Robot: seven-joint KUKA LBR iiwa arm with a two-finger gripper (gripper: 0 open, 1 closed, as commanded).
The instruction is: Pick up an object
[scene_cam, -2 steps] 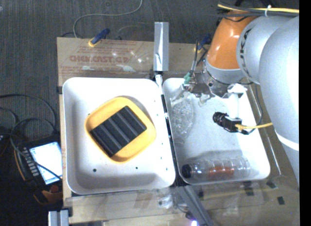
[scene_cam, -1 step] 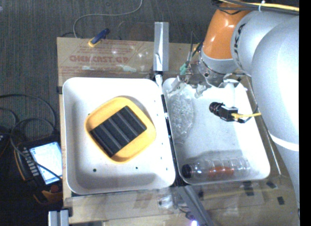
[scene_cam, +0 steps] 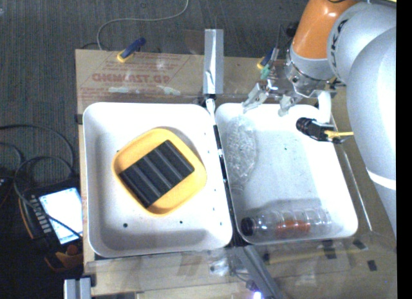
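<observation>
Hovering with our gripper (scene_cam: 269, 100) open and empty above the right bin (scene_cam: 344, 191), we have grasped nothing yet.

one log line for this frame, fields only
end effector: open, above right bin's far rim, holding nothing | left bin: yellow-black tray | right bin: clear plastic bottle, crumpled clear plastic

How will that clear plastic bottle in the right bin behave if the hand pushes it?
The clear plastic bottle lies on its side along the right bin's near wall, so it would probably roll. It looks mostly empty, likely light. Its smooth round body may slip.
</observation>
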